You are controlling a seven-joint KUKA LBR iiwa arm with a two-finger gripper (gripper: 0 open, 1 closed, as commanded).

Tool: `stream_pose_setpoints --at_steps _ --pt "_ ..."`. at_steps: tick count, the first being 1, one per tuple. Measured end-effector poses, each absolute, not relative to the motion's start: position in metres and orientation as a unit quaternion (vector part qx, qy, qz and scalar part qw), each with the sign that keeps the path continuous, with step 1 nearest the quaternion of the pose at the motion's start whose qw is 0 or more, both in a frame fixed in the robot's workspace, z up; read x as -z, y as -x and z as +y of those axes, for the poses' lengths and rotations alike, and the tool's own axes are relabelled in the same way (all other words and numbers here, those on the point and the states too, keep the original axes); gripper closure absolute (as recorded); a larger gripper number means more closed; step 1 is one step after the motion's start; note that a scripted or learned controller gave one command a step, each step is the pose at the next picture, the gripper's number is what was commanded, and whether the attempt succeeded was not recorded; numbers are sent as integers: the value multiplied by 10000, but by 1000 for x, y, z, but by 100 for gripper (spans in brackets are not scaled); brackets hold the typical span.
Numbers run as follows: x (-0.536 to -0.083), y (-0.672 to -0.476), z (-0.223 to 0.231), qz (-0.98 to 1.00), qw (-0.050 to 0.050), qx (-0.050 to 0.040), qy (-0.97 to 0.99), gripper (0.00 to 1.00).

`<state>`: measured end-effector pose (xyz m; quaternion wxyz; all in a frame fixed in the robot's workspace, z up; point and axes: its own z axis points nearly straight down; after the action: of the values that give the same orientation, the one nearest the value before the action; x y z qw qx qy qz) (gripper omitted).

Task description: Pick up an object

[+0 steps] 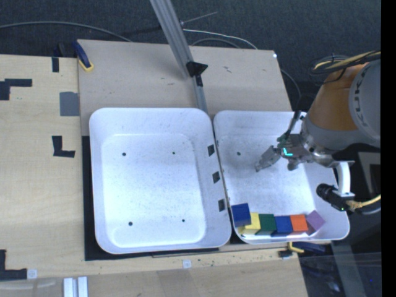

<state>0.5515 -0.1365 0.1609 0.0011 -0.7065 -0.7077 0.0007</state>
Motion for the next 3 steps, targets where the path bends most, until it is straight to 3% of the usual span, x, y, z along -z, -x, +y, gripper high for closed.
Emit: stream_pose_setpoints --at_steps 1,2,3 --pt "-251 -579 -38 -7108 -17 34 7034 0" --pt "-233 -595 -36 -7078 0 -11 7065 0" --pt "-189 -572 35 -7098 31 -21 7044 0"
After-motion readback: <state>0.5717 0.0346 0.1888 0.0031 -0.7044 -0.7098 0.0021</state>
